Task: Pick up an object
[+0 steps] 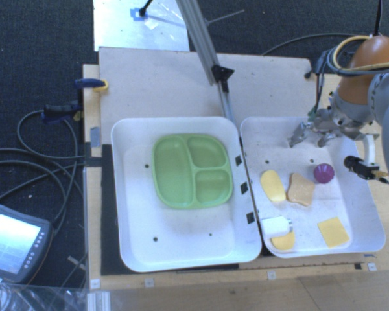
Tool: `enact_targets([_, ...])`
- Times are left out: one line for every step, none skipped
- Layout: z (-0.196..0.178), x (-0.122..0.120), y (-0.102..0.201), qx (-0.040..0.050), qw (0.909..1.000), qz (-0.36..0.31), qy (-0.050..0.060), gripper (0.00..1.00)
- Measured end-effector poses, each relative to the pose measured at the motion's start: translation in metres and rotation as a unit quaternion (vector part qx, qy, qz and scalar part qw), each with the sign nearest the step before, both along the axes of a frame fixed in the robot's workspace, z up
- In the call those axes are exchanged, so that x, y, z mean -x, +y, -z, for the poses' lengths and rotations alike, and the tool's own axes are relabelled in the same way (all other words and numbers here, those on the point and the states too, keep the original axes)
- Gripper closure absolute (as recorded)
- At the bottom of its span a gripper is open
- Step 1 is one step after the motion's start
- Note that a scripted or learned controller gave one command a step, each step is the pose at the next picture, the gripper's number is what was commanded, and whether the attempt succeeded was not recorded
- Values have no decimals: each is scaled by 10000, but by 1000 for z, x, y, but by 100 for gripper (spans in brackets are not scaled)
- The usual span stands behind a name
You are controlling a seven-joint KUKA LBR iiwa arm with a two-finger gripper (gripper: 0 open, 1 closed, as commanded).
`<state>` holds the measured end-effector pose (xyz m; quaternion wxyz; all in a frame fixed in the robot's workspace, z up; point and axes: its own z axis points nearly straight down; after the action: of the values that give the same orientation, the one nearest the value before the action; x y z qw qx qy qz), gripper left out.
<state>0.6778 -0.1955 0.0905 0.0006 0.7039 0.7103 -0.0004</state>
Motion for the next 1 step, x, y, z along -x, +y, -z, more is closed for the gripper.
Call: enact_targets([-14,-2,-1,14,10000,-11,-26,100])
